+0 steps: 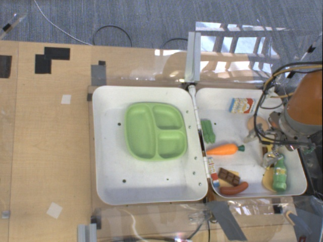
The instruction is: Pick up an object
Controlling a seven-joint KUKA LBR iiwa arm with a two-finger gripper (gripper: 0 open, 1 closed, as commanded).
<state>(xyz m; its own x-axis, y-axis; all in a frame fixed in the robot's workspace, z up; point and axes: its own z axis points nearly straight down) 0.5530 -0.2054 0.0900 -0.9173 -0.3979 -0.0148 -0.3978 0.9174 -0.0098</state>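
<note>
Two white bins sit side by side on the bench. Nearest the camera, along the front wall of the right bin [303, 188], lie a red sausage [234, 188] and a brown chocolate bar [228, 176], with a green bottle [279, 174] resting on something yellow in the front right corner. Further back lies an orange carrot [224, 149], then a green block [207, 131] against the divider, and a small carton [240, 105] near the rear wall. The left bin [106, 150] holds a green divided plate [154, 130].

The gripper [269, 146] hangs low just behind the bottle, under the arm's orange band (cables and wrist hide its tip, so I cannot tell how wide it stands or whether it has anything). Every object appears to rest in the bins, so I judge the pick not yet made: the grasp and lift remain
</note>
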